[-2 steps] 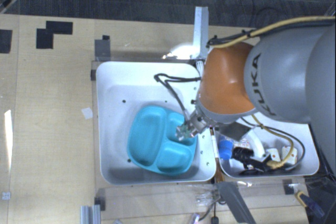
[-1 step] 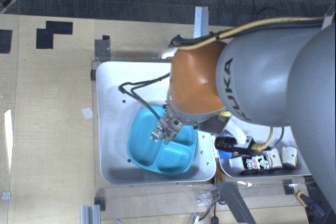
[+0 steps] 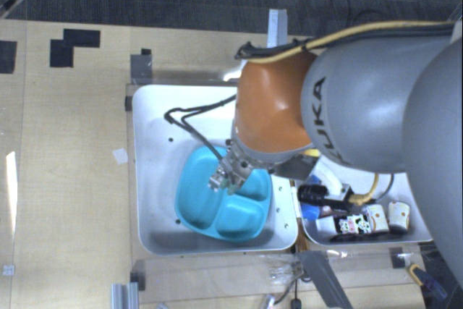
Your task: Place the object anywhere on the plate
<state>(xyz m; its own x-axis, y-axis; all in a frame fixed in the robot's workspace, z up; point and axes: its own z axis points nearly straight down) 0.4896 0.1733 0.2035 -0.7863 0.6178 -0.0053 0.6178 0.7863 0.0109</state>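
Observation:
A light blue divided plate point(image 3: 210, 199) lies in the left white bin point(image 3: 155, 155), toward its near right corner. My gripper point(image 3: 226, 177) hangs directly over the plate's right-centre part, low above it. The metal fingers are small and partly hidden by the wrist, so I cannot make out what is between them. The big grey arm with its orange band point(image 3: 271, 108) covers the back right of this bin.
The right bin point(image 3: 311, 228) holds several small items: a black object point(image 3: 318, 193), a blue piece point(image 3: 311, 212), and white packets point(image 3: 383, 217). A black cable point(image 3: 192, 119) loops across the left bin's back. The bench is bare wood to the left.

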